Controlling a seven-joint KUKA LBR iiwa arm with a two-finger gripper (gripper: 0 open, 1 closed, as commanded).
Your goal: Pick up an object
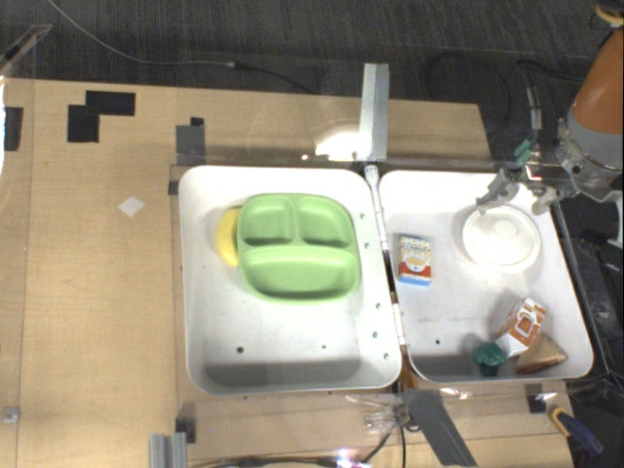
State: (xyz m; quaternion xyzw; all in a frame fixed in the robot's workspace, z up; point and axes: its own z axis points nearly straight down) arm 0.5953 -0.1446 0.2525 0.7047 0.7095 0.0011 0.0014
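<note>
Pale wood bench (pixel 88 291) fills the left of my view, with black patches (pixel 97 113) near its far edge. Next I have the left bin (pixel 283 369), and in it a green divided tray (pixel 295 245) lying flat toward the far side, with something yellow (pixel 226 238) tucked under its left edge; I cannot tell what that is.

Across the divider, in the right bin (pixel 439 354), a small white carton with orange and blue print (pixel 414 259) lies near the left wall. Further right, a clear round lid or dish (pixel 500 236) sits toward the far side. In the near right corner I see a dark green lump (pixel 489 358) just beside an orange-and-white wedge-shaped packet (pixel 531 334).

The gripper (pixel 514 188) hangs over the far right of that bin, just above the round dish. Its two fingers stand spread apart, and I see nothing between them.
</note>
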